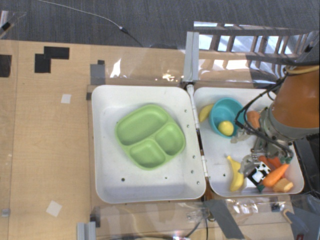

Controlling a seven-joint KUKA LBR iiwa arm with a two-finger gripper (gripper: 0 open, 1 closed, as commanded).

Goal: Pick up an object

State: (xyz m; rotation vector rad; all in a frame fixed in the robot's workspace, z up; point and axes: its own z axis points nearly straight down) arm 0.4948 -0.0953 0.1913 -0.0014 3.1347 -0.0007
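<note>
My gripper [254,163] hangs low over the front part of the right bin [218,184]. Directly beside it lie a yellow banana [235,175] on its left and an orange carrot [278,174] on its right. A small black-and-white block [259,174] sits just under the gripper. Further back, a teal cup [223,115] lies on its side with a yellow lemon [226,128] in its mouth. A yellow piece [204,113] rests left of the cup and an orange-red item [254,118] right of it, partly hidden by the arm.
The left bin [107,184] holds a green divided plate [150,135]. The arm's orange band [299,101] covers the right bin's far right side, with black cables looping near the cup. A metal frame [240,41] stands behind the right bin.
</note>
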